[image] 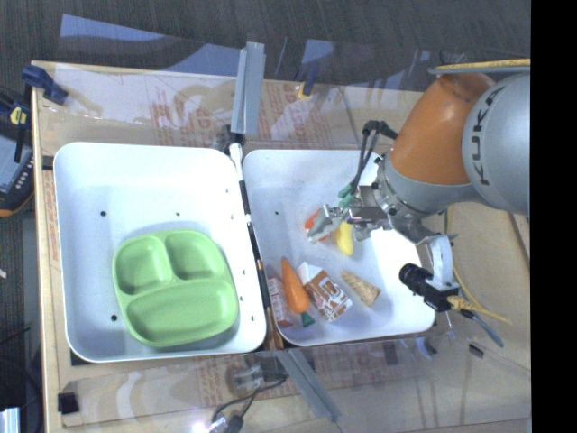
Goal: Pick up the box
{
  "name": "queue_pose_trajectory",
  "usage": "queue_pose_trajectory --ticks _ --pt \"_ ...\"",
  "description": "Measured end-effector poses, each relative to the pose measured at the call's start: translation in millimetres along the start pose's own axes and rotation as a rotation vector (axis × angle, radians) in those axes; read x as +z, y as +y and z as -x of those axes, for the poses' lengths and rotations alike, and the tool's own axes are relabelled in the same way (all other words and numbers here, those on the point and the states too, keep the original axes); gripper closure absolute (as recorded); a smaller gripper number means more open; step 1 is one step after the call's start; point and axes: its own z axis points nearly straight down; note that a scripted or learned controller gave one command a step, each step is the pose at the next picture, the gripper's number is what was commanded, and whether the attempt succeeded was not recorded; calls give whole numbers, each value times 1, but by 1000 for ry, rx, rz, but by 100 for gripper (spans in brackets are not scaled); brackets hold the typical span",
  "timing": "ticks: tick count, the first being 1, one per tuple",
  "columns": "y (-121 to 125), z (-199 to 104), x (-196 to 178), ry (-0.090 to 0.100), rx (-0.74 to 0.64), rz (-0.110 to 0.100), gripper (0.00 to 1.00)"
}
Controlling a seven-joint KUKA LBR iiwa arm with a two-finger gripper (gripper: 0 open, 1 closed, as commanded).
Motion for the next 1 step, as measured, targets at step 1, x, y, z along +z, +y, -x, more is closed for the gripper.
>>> queue_pose_trajectory --ticks 1 --pt "108 26 103 -2 41 0 0"
